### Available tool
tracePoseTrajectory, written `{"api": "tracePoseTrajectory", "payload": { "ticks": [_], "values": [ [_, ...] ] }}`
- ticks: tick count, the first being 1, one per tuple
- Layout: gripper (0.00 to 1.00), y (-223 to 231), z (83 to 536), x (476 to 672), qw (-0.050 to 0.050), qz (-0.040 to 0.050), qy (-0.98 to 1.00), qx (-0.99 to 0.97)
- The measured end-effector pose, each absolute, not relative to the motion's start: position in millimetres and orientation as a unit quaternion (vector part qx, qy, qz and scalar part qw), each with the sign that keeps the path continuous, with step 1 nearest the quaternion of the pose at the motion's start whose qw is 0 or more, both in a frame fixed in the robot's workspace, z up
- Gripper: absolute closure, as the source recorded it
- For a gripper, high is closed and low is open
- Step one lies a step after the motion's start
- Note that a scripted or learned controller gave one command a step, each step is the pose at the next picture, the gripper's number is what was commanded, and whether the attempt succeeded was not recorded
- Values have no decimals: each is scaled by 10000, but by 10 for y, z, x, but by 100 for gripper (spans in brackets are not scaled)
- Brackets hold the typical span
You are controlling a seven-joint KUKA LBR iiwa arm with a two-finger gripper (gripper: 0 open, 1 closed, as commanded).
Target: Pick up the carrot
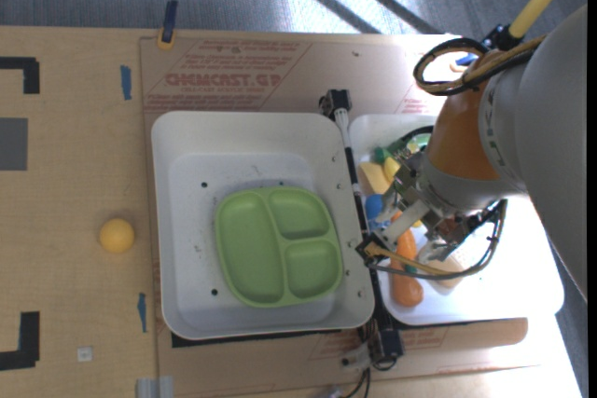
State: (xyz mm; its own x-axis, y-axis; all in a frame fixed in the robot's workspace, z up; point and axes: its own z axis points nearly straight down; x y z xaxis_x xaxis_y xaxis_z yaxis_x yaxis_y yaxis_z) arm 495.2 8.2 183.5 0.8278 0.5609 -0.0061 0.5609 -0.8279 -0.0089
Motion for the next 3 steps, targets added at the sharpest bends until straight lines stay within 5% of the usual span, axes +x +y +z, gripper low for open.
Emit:
{"api": "tracePoseTrajectory", "payload": {
  "ticks": [3],
  "values": [
    [0, 82, 1835, 4952, 33, 42, -2932, -9560]
  ]
}}
